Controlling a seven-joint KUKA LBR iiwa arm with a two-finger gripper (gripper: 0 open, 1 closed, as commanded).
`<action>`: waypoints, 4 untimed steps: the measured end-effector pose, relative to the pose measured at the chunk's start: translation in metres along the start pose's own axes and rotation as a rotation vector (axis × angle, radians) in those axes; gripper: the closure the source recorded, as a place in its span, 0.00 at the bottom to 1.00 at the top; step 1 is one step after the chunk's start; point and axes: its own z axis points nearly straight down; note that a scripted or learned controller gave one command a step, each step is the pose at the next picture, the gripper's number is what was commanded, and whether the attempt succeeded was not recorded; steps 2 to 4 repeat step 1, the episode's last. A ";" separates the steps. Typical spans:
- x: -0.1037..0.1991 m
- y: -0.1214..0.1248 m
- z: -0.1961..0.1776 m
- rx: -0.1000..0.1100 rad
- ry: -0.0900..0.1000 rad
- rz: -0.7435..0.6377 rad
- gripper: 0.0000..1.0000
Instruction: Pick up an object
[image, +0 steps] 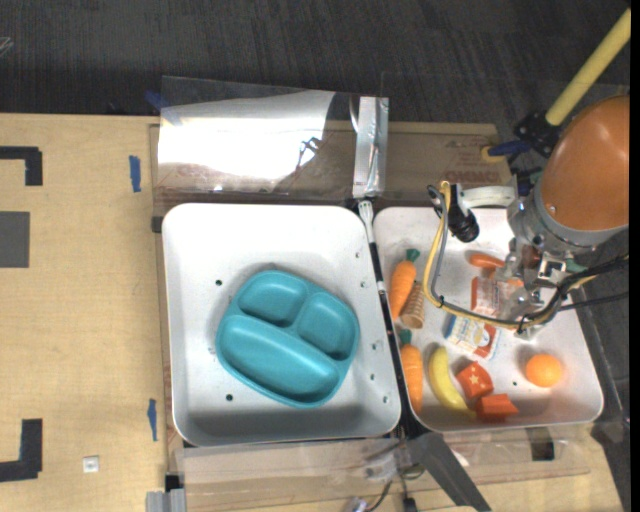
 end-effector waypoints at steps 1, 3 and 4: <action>0.039 -0.062 0.007 0.003 0.006 -0.006 1.00; 0.039 -0.062 0.007 0.003 0.006 -0.006 1.00; 0.039 -0.062 0.007 0.003 0.006 -0.006 1.00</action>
